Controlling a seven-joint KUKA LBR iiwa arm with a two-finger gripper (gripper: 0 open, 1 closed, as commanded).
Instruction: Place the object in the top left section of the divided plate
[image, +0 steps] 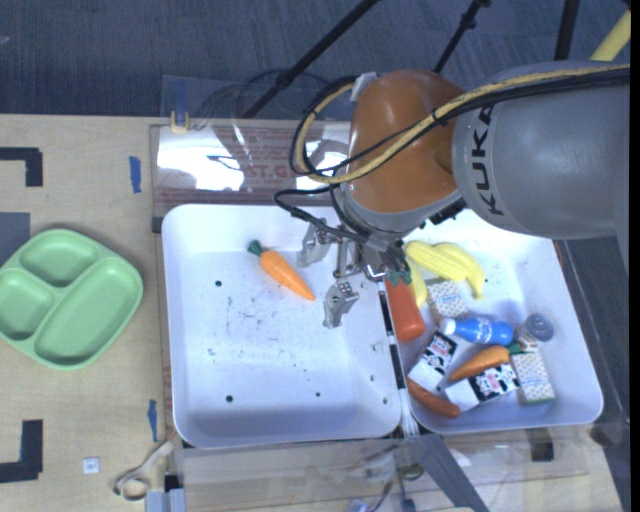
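A light green divided plate (68, 297) lies on the wooden bench left of both bins; its top left section (55, 255) holds nothing. An orange toy carrot (283, 273) with a green top lies slanted in the upper middle of the left bin (200, 400). My gripper (328, 275) hangs over the left bin's right side, just right of the carrot's tip and apart from it. Its metal fingers (339, 300) stand open with nothing between them. The orange wrist and grey arm cover the bins' far edge.
The right bin (575, 390) is crowded: a yellow banana (445, 262), a red-orange piece (405, 305) along the divider, a blue bottle (480, 330), cow-patterned cartons (435, 358), a second carrot (478, 362). Cables loop above the wrist. Bare bench lies between the plate and left bin.
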